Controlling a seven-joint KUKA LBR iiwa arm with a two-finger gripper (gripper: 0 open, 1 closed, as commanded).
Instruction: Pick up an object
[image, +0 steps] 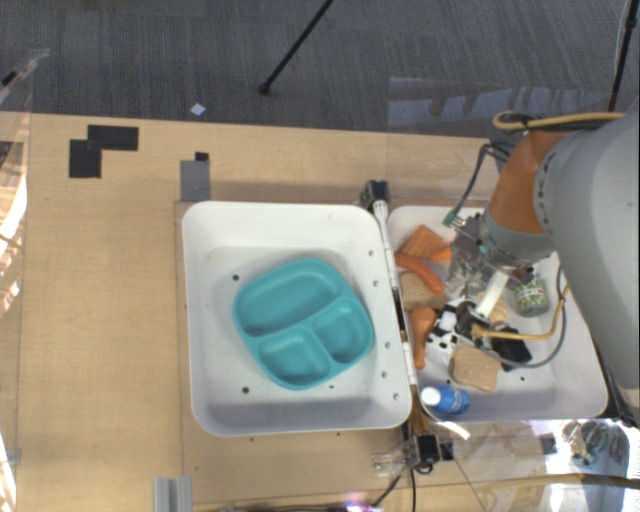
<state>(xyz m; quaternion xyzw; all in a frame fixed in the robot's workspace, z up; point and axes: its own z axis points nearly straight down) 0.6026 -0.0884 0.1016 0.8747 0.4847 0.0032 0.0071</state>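
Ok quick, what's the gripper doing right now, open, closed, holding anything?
Gripper: low over the clutter in the right bin; open or closed cannot be told.

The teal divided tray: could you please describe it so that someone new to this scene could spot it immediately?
Start with the two white bins on the bench and take the left bin, the one away from the arm. The teal divided tray lies at its middle, turned at a slant. It has three compartments and is the single large teal item; the small things are crowded into the right bin.
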